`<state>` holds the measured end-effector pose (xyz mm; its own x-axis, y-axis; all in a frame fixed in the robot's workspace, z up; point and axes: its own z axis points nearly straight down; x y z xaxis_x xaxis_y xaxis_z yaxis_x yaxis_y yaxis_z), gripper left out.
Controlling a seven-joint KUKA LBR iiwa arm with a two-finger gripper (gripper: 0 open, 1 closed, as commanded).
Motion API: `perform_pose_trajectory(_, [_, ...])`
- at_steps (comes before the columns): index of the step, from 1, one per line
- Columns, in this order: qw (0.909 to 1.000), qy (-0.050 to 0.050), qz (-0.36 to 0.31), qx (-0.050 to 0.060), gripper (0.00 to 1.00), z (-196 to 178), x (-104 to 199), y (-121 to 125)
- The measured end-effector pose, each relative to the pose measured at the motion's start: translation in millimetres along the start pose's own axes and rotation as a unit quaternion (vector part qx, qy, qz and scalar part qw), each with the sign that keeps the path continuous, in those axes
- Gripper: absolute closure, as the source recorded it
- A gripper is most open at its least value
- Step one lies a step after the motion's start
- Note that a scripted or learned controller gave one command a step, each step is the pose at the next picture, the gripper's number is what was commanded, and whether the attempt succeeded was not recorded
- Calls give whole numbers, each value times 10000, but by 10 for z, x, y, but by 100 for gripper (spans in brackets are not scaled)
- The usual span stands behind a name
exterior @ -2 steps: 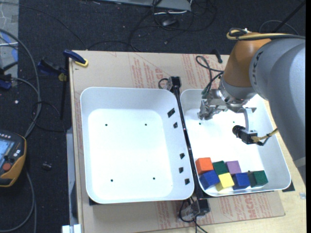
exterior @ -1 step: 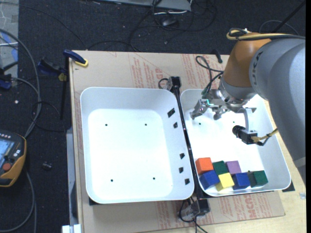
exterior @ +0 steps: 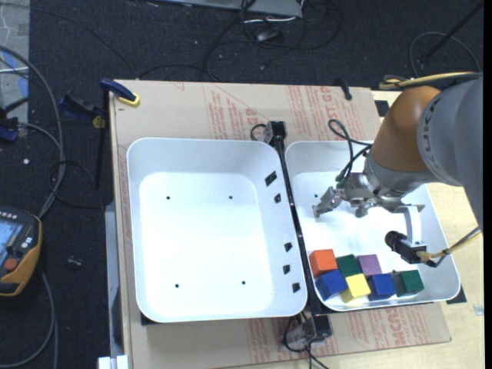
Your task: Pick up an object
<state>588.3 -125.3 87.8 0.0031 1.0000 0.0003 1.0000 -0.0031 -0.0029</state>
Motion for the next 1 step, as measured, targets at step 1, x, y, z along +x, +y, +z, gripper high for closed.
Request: perform_pose_trajectory(1, [10000, -14, 7, -24, 0, -317, -668, -57])
